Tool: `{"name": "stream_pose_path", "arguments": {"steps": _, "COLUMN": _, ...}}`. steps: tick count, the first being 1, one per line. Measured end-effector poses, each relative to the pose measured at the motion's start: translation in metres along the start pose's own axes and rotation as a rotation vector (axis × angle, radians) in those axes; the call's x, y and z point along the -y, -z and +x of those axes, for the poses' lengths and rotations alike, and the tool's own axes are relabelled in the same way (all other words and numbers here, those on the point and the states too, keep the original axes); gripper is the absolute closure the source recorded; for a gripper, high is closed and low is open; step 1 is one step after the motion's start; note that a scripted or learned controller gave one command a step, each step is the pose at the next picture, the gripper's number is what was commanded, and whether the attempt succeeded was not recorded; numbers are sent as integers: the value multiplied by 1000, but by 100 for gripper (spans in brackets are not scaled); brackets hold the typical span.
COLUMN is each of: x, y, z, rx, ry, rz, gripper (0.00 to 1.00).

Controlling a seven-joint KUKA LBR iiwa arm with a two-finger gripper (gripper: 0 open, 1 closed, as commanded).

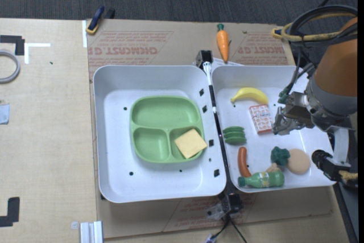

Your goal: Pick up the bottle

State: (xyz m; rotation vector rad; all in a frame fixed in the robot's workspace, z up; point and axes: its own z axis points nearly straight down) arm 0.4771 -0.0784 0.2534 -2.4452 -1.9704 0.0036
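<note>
Partly masked by the arm's own wrist, the end effector [282,124] hangs over the right bin [318,78] beside the red-and-white box [260,119], its opening impossible to judge, while the bottle [261,180] lies against that bin's near rim below the sausage [243,161].
</note>
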Motion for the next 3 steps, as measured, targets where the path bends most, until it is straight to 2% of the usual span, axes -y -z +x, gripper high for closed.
{"name": "stream_pose_path", "arguments": {"steps": 1, "x": 15, "y": -62, "z": 68, "rx": 0, "ry": 137, "rz": 0, "gripper": 100}}
{"name": "stream_pose_path", "arguments": {"steps": 2, "x": 37, "y": -62, "z": 170, "rx": 1, "ry": -58, "rz": -1, "gripper": 100}}
{"name": "stream_pose_path", "arguments": {"steps": 3, "x": 50, "y": 1, "z": 228, "rx": 1, "ry": -45, "rz": 0, "gripper": 100}}
